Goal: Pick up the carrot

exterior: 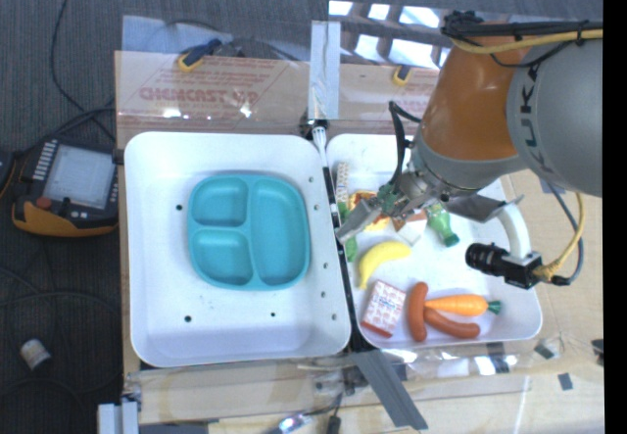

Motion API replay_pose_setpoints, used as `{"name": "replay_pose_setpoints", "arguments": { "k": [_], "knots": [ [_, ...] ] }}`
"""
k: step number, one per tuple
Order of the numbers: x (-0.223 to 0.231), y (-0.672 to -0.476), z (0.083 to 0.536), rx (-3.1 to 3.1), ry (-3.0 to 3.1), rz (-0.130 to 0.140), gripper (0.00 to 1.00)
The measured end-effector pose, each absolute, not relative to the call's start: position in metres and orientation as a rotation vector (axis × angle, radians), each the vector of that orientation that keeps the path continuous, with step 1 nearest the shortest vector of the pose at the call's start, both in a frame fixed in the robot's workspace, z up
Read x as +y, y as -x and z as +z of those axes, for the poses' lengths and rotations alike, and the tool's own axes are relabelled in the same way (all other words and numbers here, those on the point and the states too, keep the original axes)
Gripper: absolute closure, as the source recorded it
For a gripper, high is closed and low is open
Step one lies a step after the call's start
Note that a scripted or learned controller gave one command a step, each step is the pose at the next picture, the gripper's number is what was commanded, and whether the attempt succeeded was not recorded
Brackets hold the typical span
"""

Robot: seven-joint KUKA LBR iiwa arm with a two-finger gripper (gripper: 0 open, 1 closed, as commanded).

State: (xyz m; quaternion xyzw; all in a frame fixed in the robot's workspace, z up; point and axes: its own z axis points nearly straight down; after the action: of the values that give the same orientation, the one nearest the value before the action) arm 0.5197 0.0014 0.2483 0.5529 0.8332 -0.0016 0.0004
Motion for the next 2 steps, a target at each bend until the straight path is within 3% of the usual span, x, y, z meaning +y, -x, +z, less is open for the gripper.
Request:
{"name": "replay_pose_setpoints", "arguments": {
  "k": [1,2],
  "knots": [
    [-0.077,-0.494,0.183,2.719,-1.577,-0.004,0.00],
    [-0.111,-0.522,0.090,2.619,-1.716,0.007,0.00]
  ]
}}
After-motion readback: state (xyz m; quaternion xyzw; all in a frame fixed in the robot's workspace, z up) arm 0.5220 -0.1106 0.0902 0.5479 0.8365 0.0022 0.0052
